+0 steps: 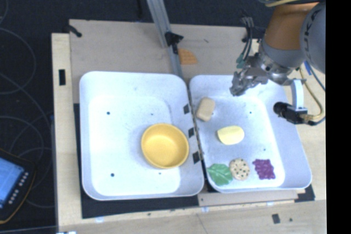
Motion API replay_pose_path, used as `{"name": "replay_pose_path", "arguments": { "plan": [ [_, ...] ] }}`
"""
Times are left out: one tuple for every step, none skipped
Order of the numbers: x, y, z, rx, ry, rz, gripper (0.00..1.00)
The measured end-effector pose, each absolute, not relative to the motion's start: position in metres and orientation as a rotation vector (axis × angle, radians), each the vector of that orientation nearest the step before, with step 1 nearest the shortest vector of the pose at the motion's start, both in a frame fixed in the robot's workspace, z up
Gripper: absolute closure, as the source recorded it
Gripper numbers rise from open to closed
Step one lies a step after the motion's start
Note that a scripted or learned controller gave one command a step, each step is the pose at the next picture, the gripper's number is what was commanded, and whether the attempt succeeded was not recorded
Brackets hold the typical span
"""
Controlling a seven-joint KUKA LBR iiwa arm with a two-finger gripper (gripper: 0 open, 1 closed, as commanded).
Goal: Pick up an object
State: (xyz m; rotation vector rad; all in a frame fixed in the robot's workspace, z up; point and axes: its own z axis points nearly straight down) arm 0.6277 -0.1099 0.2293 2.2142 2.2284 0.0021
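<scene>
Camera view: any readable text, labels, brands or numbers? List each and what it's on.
No text reads in this view.
Tablet screen at the left edge: lit blue, content too blurred to read.
Orange tag on the bench behind the bins: no legible marking.
Yellow bowl, cookie, left bin and right bin: no print visible.

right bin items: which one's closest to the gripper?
The beige block, at the right bin's left wall. It lies nearest the gripper; the yellow piece, leaf, cookie and purple piece lie farther down.
</scene>
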Motion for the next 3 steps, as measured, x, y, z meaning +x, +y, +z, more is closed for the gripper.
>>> {"name": "replay_pose_path", "arguments": {
  "plan": [
    [0.620,-0.056,0.228,2.214,2.229,0.002,1.00],
    [0.625,-0.005,0.243,2.212,2.229,0.005,1.00],
    [0.626,0.039,0.236,2.215,2.229,0.000,1.00]
  ]
}}
